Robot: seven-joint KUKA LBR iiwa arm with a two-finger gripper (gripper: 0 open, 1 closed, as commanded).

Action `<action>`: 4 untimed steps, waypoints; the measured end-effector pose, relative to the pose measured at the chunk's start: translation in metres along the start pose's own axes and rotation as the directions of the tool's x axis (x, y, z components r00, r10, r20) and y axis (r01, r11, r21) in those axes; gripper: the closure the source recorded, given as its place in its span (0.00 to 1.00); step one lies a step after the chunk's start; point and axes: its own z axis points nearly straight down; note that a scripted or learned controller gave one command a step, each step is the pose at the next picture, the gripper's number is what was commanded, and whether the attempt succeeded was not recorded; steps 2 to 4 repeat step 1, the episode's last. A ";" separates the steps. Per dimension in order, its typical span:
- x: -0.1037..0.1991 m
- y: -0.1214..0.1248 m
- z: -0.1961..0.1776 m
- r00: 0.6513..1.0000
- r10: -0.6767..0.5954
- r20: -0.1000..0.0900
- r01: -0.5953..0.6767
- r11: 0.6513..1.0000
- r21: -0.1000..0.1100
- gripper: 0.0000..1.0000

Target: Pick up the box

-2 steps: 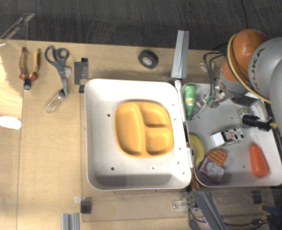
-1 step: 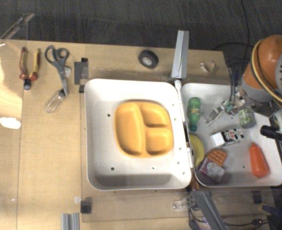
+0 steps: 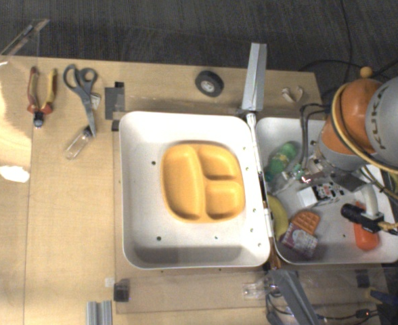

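Two bins sit side by side on my worktop [image 3: 63,235]. The hand [image 3: 306,179] is low in the right bin [image 3: 388,252], and I cannot tell its state from this angle. Just beside it, to its right, lies what I take for the box [image 3: 319,193], small and white; whether they touch I cannot tell. Clutter crowds that bin: a green bottle [image 3: 281,158], a banana [image 3: 278,215], a waffle [image 3: 306,220]. Only a yellow tray [image 3: 203,181] lies in the left bin [image 3: 145,235], with bare floor all round.
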 end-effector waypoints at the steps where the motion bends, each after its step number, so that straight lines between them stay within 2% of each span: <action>1: -0.096 -0.027 -0.079 0.993 0.118 -0.001 -0.118 0.993 0.007 0.00; 4: -0.096 -0.027 -0.079 0.993 0.118 -0.001 -0.118 0.993 0.007 0.00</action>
